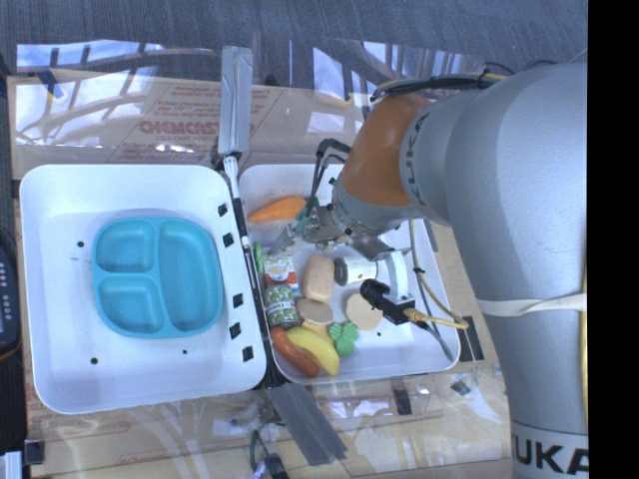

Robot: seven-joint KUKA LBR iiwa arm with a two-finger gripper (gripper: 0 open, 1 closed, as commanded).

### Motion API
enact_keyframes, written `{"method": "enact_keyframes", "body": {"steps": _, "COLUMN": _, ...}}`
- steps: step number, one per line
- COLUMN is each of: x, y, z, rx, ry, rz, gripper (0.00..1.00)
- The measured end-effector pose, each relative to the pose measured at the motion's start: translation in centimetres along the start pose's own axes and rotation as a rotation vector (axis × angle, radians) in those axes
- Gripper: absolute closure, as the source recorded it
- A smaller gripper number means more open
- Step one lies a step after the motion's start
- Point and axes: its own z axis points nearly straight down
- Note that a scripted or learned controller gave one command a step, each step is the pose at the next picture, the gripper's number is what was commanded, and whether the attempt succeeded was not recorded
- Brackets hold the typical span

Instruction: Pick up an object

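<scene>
Grey gripper (pixel 319 230) hangs in the right white bin (pixel 275 181) beside an orange toy carrot (pixel 279 209); open or closed, I cannot tell

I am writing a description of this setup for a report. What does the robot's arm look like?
The arm is thick, round and smooth, in light grey. An orange band circles it above the wrist. A thin pale seam runs around the large link, and part of the KUKA lettering shows below that. Thin dark cables loop beside the orange band.
</scene>
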Motion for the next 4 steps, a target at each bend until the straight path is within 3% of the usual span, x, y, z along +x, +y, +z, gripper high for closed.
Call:
{"method": "enact_keyframes", "body": {"steps": 1, "x": -3.1, "y": -3.8, "z": -0.2, "rx": -0.007, "ry": -0.001, "rz": -0.078, "gripper": 0.0}}
{"method": "enact_keyframes", "body": {"steps": 2, "x": -10.0, "y": -4.5, "z": -0.2, "rx": -0.006, "ry": -0.003, "rz": -0.08, "gripper": 0.0}}
{"method": "enact_keyframes", "body": {"steps": 3, "x": -4.3, "y": -5.5, "z": -0.1, "rx": -0.005, "ry": -0.004, "rz": -0.147, "gripper": 0.0}}
{"method": "enact_keyframes", "body": {"steps": 4, "x": -0.5, "y": -2.9, "z": 0.0, "rx": -0.004, "ry": -0.004, "rz": -0.113, "gripper": 0.0}}
